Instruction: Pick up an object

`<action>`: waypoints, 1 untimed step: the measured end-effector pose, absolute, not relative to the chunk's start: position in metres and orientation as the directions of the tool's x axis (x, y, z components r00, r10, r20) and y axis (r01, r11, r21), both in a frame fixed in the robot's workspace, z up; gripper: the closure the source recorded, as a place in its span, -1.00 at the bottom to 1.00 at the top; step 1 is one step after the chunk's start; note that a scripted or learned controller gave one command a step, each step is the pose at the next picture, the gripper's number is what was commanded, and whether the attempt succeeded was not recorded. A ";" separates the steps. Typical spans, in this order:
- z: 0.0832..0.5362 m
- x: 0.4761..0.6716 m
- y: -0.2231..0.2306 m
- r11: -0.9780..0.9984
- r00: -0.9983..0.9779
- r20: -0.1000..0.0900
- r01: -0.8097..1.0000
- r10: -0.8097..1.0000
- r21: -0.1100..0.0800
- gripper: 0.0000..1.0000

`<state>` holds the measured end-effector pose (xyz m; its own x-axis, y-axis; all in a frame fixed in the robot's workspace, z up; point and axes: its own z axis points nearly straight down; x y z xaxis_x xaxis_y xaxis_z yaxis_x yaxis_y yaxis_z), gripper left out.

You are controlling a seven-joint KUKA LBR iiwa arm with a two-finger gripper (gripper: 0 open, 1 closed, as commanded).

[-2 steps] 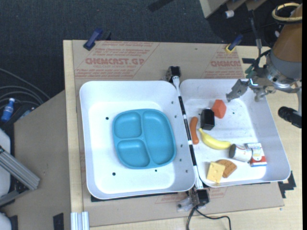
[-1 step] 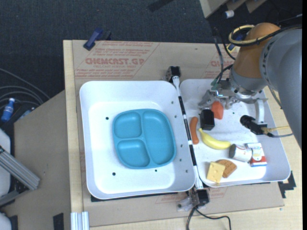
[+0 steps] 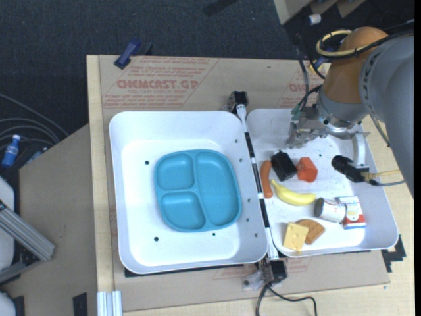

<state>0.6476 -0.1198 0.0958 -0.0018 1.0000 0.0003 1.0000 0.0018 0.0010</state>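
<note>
While the end effector [image 3: 304, 131] hovers, banana [image 3: 293, 195] lies below.

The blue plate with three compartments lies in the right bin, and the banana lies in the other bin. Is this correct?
Not quite. The camera view shows the blue plate in the left bin, not the right one. The banana lies in the other bin, the right bin, as you say.

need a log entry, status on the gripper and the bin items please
Gripper low over right bin, far end, nothing seen in it. Black block, orange block, banana lie just below it. Nothing blocking.
</note>
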 end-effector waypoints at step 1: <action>0.096 0.647 -0.120 0.002 -0.002 0.000 1.000 1.000 0.001 -1.00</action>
